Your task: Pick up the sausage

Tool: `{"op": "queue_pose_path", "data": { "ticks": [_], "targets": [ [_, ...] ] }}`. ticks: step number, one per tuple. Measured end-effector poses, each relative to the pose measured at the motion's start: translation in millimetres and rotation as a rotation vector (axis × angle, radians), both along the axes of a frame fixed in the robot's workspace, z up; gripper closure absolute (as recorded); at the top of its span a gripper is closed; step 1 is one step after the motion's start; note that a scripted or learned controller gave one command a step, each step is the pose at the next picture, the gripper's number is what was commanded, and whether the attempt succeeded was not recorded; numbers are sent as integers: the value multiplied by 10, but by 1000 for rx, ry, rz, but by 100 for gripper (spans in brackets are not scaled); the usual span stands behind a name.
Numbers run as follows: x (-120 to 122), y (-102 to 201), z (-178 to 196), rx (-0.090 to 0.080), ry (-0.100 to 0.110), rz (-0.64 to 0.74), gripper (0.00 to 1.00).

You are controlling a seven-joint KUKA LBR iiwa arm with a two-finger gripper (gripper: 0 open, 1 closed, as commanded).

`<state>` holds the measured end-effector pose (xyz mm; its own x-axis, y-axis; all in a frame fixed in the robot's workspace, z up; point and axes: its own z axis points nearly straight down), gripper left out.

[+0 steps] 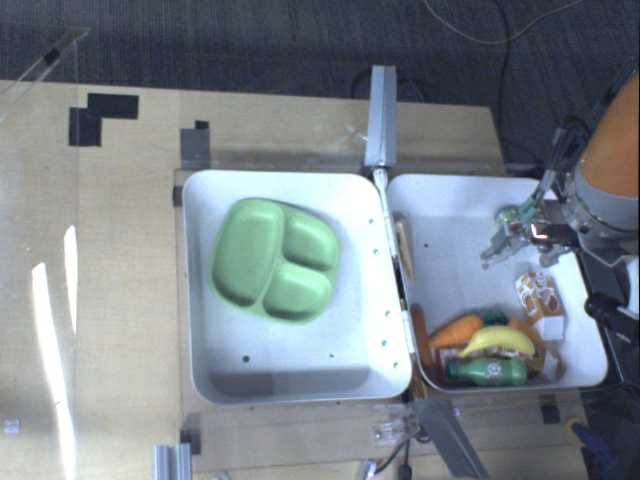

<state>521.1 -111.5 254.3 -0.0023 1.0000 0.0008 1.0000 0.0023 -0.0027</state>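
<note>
Since the gripper (pixel 508 232) hangs over the right bin's (pixel 450 193) bare middle (can't tell if it's apart or together), I'd move it to what looks like the sausage (pixel 420 336), jammed between wall and carrot (pixel 456 330), and come in wall-side.

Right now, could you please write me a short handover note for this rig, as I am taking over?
Gripper: above the right white bin, upper right part, holding nothing that I can see; finger state unclear.
Sausage: likely the reddish-brown piece at that bin's lower left edge, beside the orange carrot; partly hidden, so not certain.
Nearby pile: yellow banana, green bottle, small printed carton.
Left white bin holds a green divided plate.
Done: nothing picked.
Left: reach, grasp, lift sausage.
</note>
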Motion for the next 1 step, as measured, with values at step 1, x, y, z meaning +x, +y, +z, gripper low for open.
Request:
{"op": "queue_pose_path", "data": {
  "ticks": [1],
  "targets": [
    [20, 707, -733, 0, 1, 22, 0]
  ]
}}
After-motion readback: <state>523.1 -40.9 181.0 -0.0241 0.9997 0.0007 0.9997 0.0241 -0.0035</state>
